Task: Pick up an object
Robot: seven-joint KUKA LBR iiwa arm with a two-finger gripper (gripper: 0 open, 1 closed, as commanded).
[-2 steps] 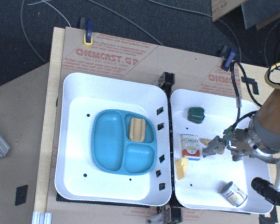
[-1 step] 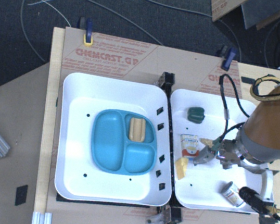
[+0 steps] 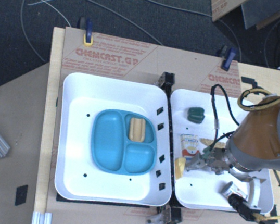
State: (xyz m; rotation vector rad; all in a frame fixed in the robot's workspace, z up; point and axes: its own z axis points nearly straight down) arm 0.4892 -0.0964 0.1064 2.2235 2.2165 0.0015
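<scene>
Grey arm's end effector (image 3: 199,161) low in right white bin (image 3: 251,205), over flat printed packet (image 3: 190,143); grip state cannot tell. Small green block (image 3: 196,114) near far wall. Blue divided plate (image 3: 123,141) holds tan block (image 3: 137,129) in left bin (image 3: 74,125).

The right bin (image 3: 190,196) is crowded: the arm (image 3: 262,139) hangs over its middle and right, with a green object (image 3: 196,114) near the back and a printed packet (image 3: 189,145) just beside the gripper (image 3: 199,160). Its front-left floor looks open, though shadow blurs it. The left bin (image 3: 74,125) keeps bare floor around the blue divided plate (image 3: 111,144).
</scene>
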